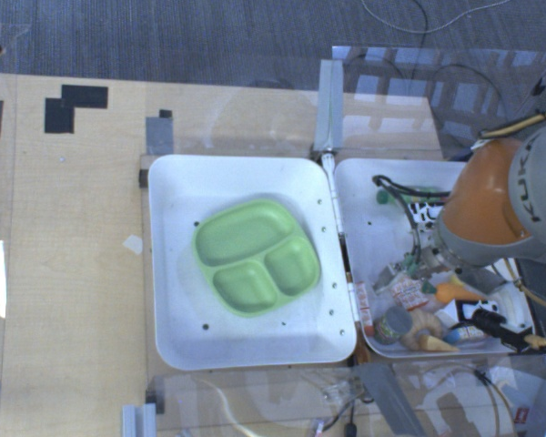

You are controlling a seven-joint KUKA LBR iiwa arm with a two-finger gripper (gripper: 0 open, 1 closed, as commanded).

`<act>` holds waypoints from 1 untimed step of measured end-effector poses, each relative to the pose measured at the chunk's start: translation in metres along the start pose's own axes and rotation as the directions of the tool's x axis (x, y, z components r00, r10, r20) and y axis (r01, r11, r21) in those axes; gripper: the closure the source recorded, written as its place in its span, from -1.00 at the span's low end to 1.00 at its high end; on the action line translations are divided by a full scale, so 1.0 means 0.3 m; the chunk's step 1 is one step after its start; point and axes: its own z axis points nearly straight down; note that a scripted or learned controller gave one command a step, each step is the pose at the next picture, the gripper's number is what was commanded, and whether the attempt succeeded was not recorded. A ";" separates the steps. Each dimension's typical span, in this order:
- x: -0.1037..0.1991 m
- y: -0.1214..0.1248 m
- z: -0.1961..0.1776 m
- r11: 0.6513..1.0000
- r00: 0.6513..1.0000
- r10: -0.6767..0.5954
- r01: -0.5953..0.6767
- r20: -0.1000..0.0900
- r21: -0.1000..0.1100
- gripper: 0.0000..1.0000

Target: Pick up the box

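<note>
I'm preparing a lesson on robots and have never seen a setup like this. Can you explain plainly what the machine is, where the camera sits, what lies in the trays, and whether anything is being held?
This is one picture, taken by a fixed camera above a workbench, looking down at a slant. The grey and orange shape at the right is a robot arm reaching in over the bench; a program moves it. Its job is to pick up a box.

On the bench sit two shallow white bins. The left bin holds a green divided plate with three compartments. The right bin holds a jumble of small things piled toward its near side, among them an orange piece and some printed packets. I cannot tell which item is the box.

The arm hangs over the right bin and hides its own jaws, so whether anything is held cannot be seen.
</note>
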 end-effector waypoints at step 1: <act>-0.001 0.008 -0.038 1.000 1.000 -0.001 0.001 0.003 -0.006 1.00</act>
